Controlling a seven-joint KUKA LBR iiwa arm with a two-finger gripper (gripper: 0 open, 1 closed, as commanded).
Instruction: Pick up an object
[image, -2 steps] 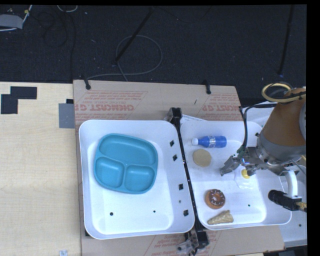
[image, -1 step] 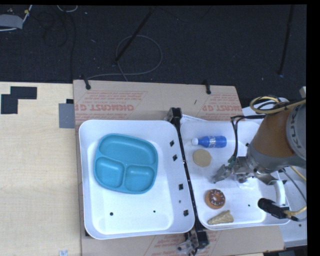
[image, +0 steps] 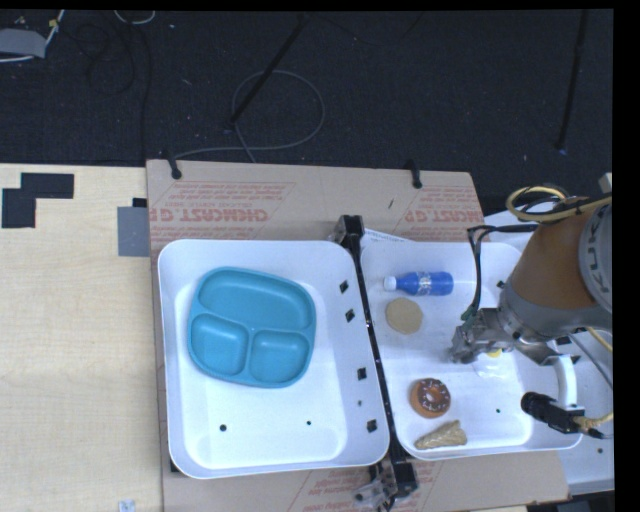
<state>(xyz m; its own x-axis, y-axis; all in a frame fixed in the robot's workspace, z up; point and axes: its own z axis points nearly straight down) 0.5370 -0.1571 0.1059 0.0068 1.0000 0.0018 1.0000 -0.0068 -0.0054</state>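
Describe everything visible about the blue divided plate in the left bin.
The blue plate is a rounded-corner tray, seemingly smooth plastic, moulded into three compartments: one wide section along its far side and two smaller ones along its near side. It lies flat and upright on the floor of the left bin, toward the far half. Its compartments hold nothing visible, and nothing but the bin floor touches it.

Tray (image: 252, 325) in L bin (image: 190, 420) – bottle (image: 420, 284) in R
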